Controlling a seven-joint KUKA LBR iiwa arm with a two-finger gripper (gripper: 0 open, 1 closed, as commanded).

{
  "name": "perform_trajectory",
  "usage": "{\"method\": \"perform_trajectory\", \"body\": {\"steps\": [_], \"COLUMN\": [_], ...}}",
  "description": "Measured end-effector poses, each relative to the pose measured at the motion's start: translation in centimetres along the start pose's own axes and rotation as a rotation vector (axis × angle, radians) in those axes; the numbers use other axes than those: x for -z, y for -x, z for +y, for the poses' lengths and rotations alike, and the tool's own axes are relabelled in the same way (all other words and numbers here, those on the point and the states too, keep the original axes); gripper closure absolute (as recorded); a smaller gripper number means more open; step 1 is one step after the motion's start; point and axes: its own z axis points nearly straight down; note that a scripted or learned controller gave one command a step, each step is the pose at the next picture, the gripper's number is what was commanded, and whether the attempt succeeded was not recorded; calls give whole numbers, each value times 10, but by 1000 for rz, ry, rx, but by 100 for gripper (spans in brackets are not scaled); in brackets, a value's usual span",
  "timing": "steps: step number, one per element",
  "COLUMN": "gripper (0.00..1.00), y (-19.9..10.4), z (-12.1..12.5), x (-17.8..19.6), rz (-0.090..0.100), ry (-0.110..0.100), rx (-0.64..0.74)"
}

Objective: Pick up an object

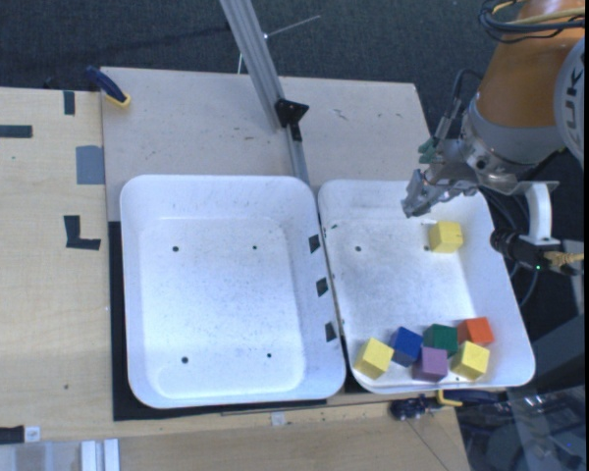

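In the right bin (373, 292), a yellow cube (445, 236) lies alone near the far right wall. My gripper (418, 201) hangs just above and to the left of it, over the bin's far edge, with nothing visible between its fingers. Along the bin's near wall sits a cluster of cubes: yellow (375, 357), blue (406, 345), purple (433, 362), green (440, 338), orange (477, 331) and another yellow (471, 360).
The left bin (216, 292) stands beside the right one. A slanted metal bar (258, 57) with a black clamp crosses the far bench. The arm's orange and grey wrist (530, 67) looms over the right bin's far right corner.
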Motion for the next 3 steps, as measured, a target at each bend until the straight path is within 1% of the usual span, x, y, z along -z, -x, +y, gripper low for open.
{"method": "perform_trajectory", "body": {"steps": [1,2,3], "gripper": [100,100,100], "y": [-46,-101,-149], "z": [20,41,56], "x": [-4,-24,-28], "rz": [-1,0,-1], "ry": [-1,-2,0], "rx": [0,1,0]}}
